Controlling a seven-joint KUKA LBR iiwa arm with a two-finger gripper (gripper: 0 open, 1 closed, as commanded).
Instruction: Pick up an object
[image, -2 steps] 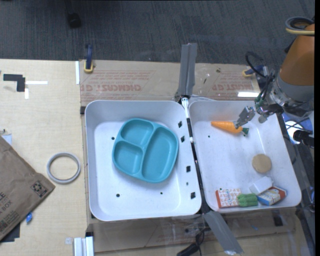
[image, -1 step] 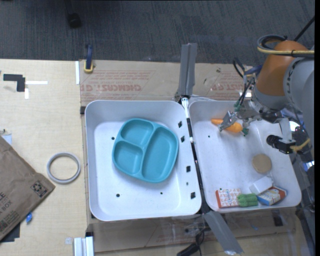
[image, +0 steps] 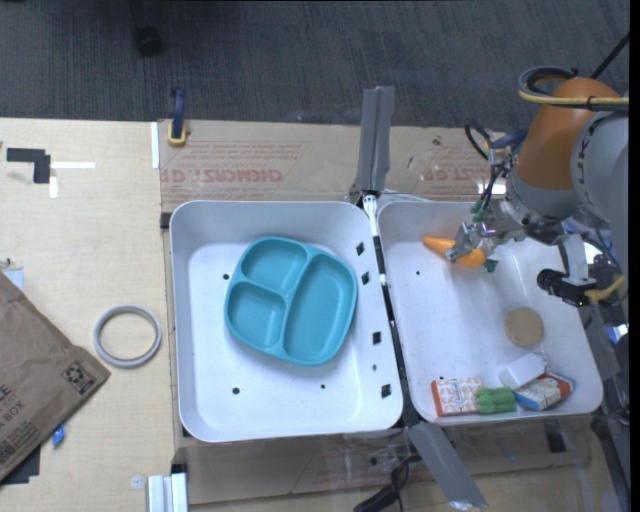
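1. Camera view, bins: the left bin (image: 190, 400) held a blue divided plate (image: 291, 299). The right bin (image: 590, 385) held an orange carrot-like piece (image: 440, 243) near its far wall, a tan disc (image: 523, 325), and small packets (image: 500, 392) along the near edge.
2. Camera view, arm: the gripper (image: 470, 250) stood low at the carrot-like piece, touching or just above it; whether it was clenched or released could not be told.
3. Step: the grasp attempt appeared under way. The next move would call for a firm closure, then a straight lift.
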